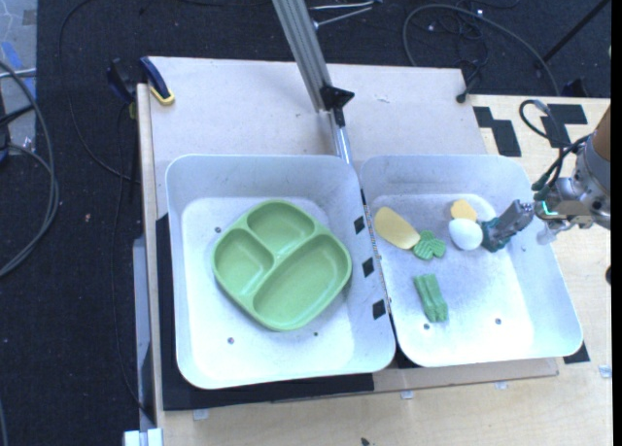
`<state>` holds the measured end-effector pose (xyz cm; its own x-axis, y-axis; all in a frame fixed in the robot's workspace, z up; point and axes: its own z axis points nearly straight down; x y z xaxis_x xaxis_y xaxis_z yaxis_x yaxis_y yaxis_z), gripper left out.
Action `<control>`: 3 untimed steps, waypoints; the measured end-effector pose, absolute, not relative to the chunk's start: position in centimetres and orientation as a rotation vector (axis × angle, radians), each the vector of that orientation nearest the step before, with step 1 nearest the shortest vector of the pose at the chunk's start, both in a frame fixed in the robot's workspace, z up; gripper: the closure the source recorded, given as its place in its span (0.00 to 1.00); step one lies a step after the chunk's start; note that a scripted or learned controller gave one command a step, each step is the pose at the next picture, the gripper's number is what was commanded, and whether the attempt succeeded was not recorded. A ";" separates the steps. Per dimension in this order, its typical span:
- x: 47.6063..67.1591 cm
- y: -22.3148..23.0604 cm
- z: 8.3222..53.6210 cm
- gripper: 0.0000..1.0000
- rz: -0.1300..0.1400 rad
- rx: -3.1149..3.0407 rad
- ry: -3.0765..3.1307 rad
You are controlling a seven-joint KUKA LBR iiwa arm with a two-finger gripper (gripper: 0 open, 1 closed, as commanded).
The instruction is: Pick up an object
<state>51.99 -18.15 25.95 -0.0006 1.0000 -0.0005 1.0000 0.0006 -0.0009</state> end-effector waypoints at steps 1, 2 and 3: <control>52.0 -18.2 26.0 0.00 0.001 -2.221 -2.223; 51.7 -17.2 21.1 0.00 0.003 -2.218 -2.218; 51.9 -17.0 16.8 0.00 0.004 -2.219 -2.218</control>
<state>51.91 -16.96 16.75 0.0006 1.0000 0.0012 1.0000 -0.0006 -0.0046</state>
